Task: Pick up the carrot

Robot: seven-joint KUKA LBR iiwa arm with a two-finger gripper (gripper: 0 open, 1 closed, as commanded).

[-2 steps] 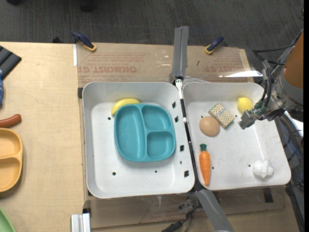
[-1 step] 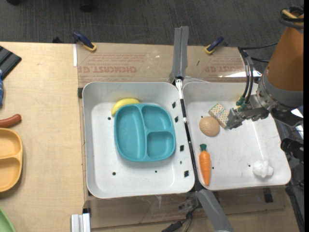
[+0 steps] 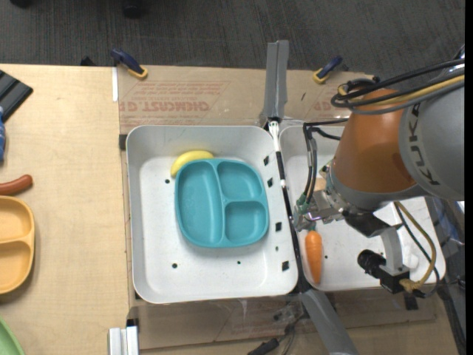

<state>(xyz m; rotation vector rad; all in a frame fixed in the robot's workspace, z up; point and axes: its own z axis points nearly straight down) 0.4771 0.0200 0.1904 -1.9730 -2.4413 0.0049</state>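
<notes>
Two-finger claw [image 3: 313, 225] sits directly over the orange tapered carrot's [image 3: 314, 256] top; clenched or released: cannot tell. Left of it, the white bin [image 3: 148, 272] holds a teal divided plastic plate [image 3: 220, 202] and a yellow banana [image 3: 191, 158].

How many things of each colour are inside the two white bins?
Orange: 1, the carrot
Yellow: 1, a banana tucked behind the plate
Teal: 1, the divided plate
Total: 3
</notes>
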